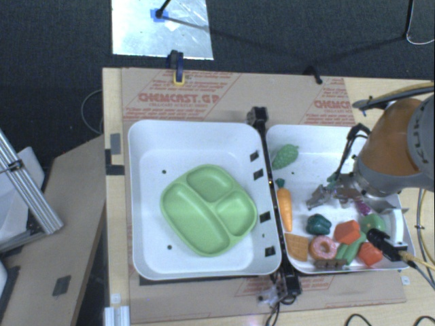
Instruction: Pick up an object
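Observation:
My gripper [325,195] hangs low over the middle of the right bin [309,138], on the grey arm with its orange band [391,138] reaching in from the right. Just below it lies a dark green pepper [318,224]. An orange carrot [284,209] lies to its left along the bin's wall. Nothing shows as held. Toy foods crowd the near right corner: a pink donut [323,248], a tan cracker [296,244], an orange-red piece [347,231], a green pod [349,251] and a red piece [370,254]. A light green leafy piece [285,156] lies at the far left.
The left bin [146,182] holds a light green divided plate [208,209]. A black divider [266,182] runs between the bins. Another green piece [372,221] and a purple bit [360,204] lie partly under the wrist. Bare white floor shows behind the gripper.

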`<action>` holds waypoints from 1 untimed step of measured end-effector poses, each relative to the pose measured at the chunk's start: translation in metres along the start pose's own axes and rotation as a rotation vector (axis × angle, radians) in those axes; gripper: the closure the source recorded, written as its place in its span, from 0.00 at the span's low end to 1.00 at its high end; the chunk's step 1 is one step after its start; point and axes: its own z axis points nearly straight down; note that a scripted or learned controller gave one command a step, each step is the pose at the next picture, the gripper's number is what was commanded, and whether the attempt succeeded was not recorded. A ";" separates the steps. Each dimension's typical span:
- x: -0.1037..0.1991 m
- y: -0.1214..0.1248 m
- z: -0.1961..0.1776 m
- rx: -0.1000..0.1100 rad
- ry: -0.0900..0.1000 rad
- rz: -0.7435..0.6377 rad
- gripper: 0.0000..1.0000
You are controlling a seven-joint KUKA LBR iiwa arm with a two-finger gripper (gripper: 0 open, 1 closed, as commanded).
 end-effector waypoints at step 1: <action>0.001 0.000 0.021 -0.001 0.000 0.000 0.00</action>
